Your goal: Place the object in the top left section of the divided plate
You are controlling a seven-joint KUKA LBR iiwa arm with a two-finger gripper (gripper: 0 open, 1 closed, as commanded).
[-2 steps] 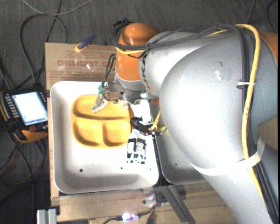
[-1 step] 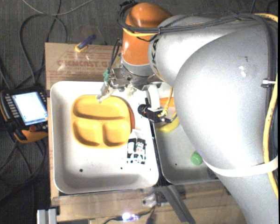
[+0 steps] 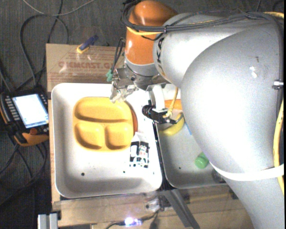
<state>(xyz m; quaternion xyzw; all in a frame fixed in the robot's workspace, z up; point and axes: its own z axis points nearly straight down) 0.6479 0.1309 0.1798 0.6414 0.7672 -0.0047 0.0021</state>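
1. The jaws sit at the end of the grey wrist [image 3: 133, 78], just over the far right corner of the divided plate [image 3: 104, 123]. They are small and seen from above, so I cannot tell how far open they are or whether they have hold of anything.
2. The divided plate is yellow and lies flat in the left white bin [image 3: 62, 175]. Its long axis runs left to right across the view. One wide section takes up its far side and two smaller sections sit side by side on its near side.
3. A reddish sliver [image 3: 135, 120] shows tight against the plate's right rim. I cannot make out what it is.
4. Just off the plate's near right corner, in the same bin, lies a small black-and-white item [image 3: 139, 155]. Its long axis runs from far to near, roughly square to the plate's long axis. It is apart from the jaws.
5. I cannot say for certain which thing is the object to be placed.
6. To the right of the plate, in the right white bin [image 3: 181, 175], a yellow thing [image 3: 174, 127] lies partly under the arm [image 3: 219, 94]. A small green thing [image 3: 201, 162] lies nearer the camera than it.
7. Well to the left of the plate, off the surface, a handheld pendant [image 3: 27, 111] shows a lit screen.
8. Beyond the plate, a sheet of cardboard [image 3: 76, 63] carries a small blue-and-yellow item [image 3: 88, 43].
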